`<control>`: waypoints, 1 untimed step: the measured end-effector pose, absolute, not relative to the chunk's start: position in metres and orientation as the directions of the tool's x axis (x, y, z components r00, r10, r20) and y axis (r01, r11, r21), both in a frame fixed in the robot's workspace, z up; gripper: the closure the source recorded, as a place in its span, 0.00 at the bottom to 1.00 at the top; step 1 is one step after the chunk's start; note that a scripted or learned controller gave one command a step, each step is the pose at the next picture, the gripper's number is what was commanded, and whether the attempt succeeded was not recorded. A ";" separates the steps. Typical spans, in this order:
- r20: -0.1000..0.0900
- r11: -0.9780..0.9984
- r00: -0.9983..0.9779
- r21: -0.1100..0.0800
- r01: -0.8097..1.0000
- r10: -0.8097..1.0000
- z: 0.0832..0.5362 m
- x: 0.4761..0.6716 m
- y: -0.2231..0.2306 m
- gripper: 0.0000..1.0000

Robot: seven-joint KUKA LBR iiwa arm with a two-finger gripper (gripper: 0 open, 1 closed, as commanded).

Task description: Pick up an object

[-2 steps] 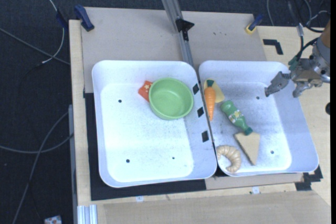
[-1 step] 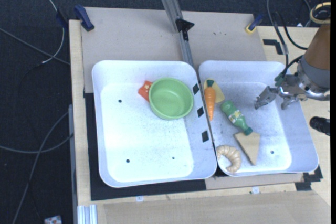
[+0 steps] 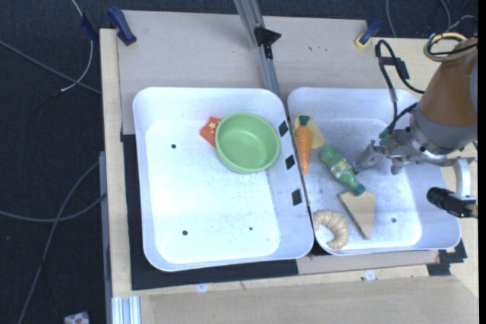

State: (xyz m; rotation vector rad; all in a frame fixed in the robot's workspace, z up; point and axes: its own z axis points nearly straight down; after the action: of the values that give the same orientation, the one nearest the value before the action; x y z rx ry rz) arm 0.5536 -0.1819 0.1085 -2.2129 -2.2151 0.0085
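Arm (image 3: 448, 99) reaches in from the right, over the right bin (image 3: 425, 239). Gripper (image 3: 380, 150) low above the bin floor, just right of the green bottle (image 3: 341, 169); cannot tell whether its pincer is apart or together (too small and dark).

Right bin: carrot (image 3: 304, 146) along the left wall, bottle lying slantwise mid-bin, tan wedge (image 3: 360, 212) just below the bottle, croissant-shaped piece (image 3: 332, 227) at the front left corner.

Left bin (image 3: 175, 239): green bowl (image 3: 247, 142) upright near the back right, a red-orange piece (image 3: 209, 130) partly hidden behind it.
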 end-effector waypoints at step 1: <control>0.001 0.003 -0.003 -0.006 1.000 1.000 0.122 0.556 -0.182 1.00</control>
State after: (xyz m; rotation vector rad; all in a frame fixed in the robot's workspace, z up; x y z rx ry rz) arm 0.5560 -0.1817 0.1216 -2.2142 -2.2216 0.0046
